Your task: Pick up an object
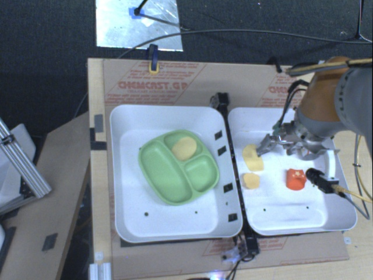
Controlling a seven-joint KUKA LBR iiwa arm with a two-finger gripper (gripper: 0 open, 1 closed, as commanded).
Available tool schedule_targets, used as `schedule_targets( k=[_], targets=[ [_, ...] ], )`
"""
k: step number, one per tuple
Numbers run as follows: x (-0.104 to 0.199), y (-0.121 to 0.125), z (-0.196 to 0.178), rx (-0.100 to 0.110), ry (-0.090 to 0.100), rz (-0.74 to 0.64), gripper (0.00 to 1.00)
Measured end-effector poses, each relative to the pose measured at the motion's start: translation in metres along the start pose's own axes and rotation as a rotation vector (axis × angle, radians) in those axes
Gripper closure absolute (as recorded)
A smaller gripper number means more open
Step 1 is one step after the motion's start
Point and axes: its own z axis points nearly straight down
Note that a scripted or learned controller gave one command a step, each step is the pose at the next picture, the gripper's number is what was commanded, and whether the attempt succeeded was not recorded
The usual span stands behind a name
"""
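Three candidates: you have three loose pieces on the floor of the right bin; choose the pick among these.
Lower yellow piece: nearest the front rim of the three, close to the divider between the bins.
Red object: about level with that piece but toward the arm's side. It is small and squat, with a pale mark on top and bare floor round it.
Upper yellow piece: just behind the lower one, near it and seemingly not touching. It is blocky, and you cannot read a clear long axis.
Tool: over the back half of the right bin, just beside the upper yellow piece on the side away from the divider.
Key relation: the upper yellow piece lies from the tool toward the divider and slightly to the front. By judgement it is the closest candidate. The red object lies to the front on the other side, a little farther off.
Tool state: you cannot tell how wide it stands. Nothing shows held in it, and contact with the upper yellow piece cannot be told.
Next move (judgement): a short shift toward the divider, then down. Watch for crowding against the divider and for nudging the piece aside.
Arm: enters over the back right of the right bin.
Left bin: holds a green plate with a pale yellow item in its back compartment. This is well apart from the tool, so not your near choice.
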Motion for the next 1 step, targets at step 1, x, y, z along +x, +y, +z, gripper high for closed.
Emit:
schedule_targets(
  k=[1],
  targets=[
    [-0.0008, 0.0020, -0.0144, -0.007, -0.002, 0.001, 1.00]
  ],
)
